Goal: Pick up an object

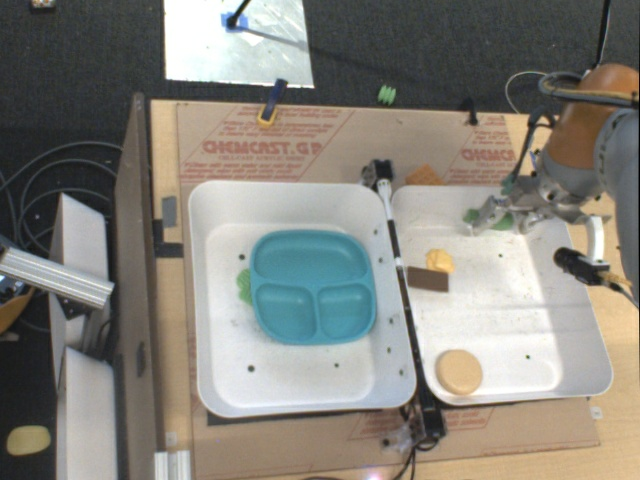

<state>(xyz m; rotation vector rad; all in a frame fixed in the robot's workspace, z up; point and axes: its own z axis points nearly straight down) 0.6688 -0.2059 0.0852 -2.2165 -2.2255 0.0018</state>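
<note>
A small green object (503,221) is seen at the tips of the tool (497,215), at the far edge of the right bin (585,368); whether it is gripped cannot be told, nor how wide the tool stands. Nearer the camera and left of the tool lie a yellow piece (439,261) and a brown block (428,280), just beside each other. A tan round disc (460,372) lies well apart, at the near edge. A teal divided plate (312,286) rests in the left bin (215,368).
</note>
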